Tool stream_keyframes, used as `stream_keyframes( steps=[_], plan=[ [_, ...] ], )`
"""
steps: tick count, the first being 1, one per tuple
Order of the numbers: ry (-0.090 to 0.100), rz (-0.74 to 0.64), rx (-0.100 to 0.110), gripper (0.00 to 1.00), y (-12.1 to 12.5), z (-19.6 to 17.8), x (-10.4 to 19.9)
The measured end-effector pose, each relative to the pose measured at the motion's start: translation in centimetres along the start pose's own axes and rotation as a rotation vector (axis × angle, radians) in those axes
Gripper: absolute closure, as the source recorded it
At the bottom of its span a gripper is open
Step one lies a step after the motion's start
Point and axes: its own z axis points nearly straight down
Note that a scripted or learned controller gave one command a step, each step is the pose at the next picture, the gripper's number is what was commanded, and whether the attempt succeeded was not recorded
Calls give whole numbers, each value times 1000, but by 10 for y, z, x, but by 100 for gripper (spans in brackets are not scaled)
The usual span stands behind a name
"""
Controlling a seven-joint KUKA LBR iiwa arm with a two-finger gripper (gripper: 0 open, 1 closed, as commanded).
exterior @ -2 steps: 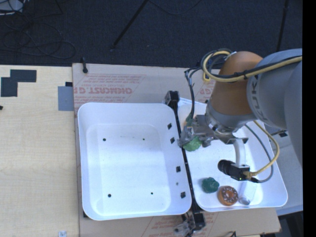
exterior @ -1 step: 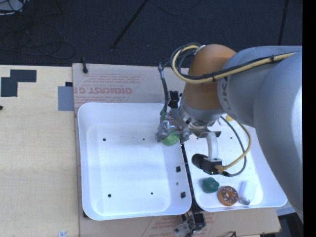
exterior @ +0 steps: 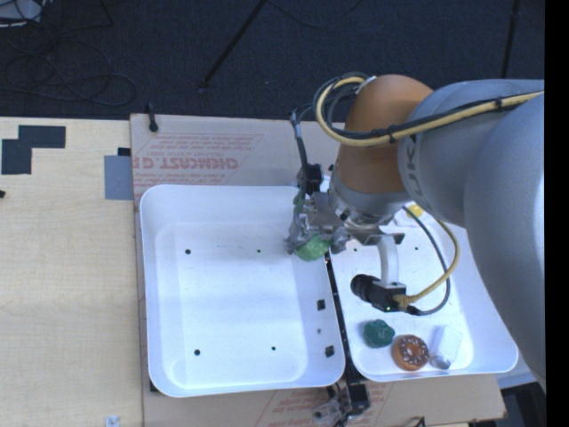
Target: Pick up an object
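Over bins' divider, arm: reaches in from right, wrist bent down.
claw (exterior: 307,238): clenched on green object (exterior: 312,249), above left bin (exterior: 169,238) right wall.
object axis: can't tell, lumpy.

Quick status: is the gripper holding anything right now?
Gripper: closed on a light green object, over the right rim of the left bin.

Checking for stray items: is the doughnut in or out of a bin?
In. The doughnut lies on the floor of the right bin, near its front rim, between a teal lump and a white object.
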Motion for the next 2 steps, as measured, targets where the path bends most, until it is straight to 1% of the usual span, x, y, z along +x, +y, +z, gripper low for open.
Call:
stream_keyframes(
  steps=[1,2],
  plan=[
    [3,-2,-15,100,-66,-147,7],
    [1,-8,-1,100,-94,-129,90]
  ],
)
